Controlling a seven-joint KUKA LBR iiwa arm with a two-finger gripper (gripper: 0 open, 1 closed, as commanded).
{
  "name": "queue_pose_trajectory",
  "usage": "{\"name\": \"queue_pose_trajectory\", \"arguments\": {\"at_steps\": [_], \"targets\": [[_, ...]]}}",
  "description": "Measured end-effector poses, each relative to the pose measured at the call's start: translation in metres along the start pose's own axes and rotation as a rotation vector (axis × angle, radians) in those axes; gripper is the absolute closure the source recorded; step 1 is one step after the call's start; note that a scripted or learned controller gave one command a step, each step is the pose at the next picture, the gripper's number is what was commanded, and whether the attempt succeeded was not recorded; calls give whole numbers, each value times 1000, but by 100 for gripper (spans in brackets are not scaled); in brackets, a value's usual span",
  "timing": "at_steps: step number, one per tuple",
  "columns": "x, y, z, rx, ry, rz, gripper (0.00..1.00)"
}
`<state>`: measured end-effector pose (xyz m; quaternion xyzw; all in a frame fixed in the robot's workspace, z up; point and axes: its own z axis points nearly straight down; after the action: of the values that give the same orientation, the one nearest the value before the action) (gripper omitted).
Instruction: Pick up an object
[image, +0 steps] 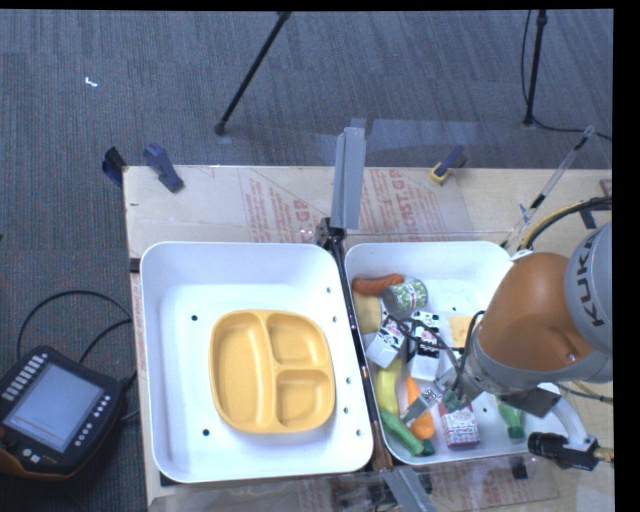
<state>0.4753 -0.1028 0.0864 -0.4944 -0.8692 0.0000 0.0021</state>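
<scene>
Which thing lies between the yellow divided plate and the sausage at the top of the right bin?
In the camera view, between the yellow plate and the sausage lie bare white bin floor and the two bins' touching rims.

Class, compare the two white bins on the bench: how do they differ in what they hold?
The left bin holds a single yellow divided tray lying flat; the right bin holds a jumbled pile of small items. The arm reaches over the right bin, not the left bin. Both are shallow, white and side by side.
</scene>
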Motion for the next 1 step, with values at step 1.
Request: {"name": "queue_pose_trajectory", "arguments": {"at_steps": [1], "targets": [[-1, -1, -8, 1, 2, 7, 100]]}}
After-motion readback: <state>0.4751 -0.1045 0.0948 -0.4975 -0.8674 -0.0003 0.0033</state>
